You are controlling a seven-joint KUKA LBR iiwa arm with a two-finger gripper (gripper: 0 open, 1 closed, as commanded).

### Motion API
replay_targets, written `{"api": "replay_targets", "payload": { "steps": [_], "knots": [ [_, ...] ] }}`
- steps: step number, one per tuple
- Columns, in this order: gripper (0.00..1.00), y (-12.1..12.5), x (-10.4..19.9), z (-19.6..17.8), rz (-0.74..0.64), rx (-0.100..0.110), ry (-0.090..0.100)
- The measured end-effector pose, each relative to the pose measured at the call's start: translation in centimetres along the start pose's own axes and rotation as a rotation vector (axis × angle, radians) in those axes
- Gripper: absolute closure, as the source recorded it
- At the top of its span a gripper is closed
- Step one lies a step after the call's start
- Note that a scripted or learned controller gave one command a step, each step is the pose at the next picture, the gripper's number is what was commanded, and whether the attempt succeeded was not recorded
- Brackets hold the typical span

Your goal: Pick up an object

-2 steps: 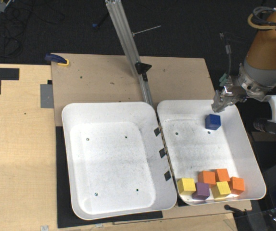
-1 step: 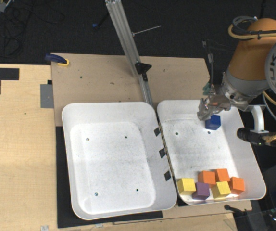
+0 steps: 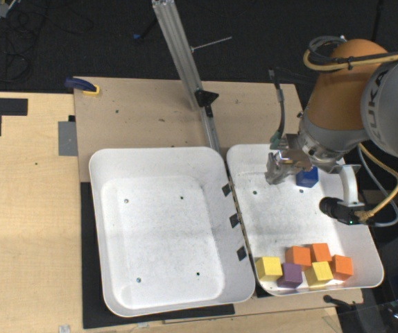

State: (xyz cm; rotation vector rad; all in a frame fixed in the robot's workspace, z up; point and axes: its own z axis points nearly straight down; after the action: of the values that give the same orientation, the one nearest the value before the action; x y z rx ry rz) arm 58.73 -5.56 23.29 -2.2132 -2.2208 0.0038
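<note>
My gripper point(image 3: 277, 168) hangs over the far part of the right white bin point(image 3: 254, 159), pointing down near the bin's floor. A blue block point(image 3: 308, 178) lies just to its right, partly hidden under the wrist; I cannot tell whether they touch. Several small blocks cluster at the bin's near edge: a yellow block point(image 3: 270, 266), a purple block point(image 3: 292, 275), another yellow block point(image 3: 317, 274) and three orange blocks point(image 3: 298, 256), point(image 3: 319, 252), point(image 3: 342, 266). The grey arm with its orange band point(image 3: 344, 75) reaches in from the right.
The left white bin point(image 3: 116, 165) sits beside the right one, with black clips point(image 3: 234, 220) along the shared edge. A slanted metal rail point(image 3: 182, 54) rises behind the bins. A black cable fitting point(image 3: 339, 209) hangs off the arm over the right bin's right side.
</note>
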Motion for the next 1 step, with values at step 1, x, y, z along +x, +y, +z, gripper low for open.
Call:
{"api": "replay_targets", "payload": {
  "steps": [1],
  "knots": [
    [1.00, -0.58, 5.53, 0.94, -0.001, -0.001, 0.000]
  ]
}}
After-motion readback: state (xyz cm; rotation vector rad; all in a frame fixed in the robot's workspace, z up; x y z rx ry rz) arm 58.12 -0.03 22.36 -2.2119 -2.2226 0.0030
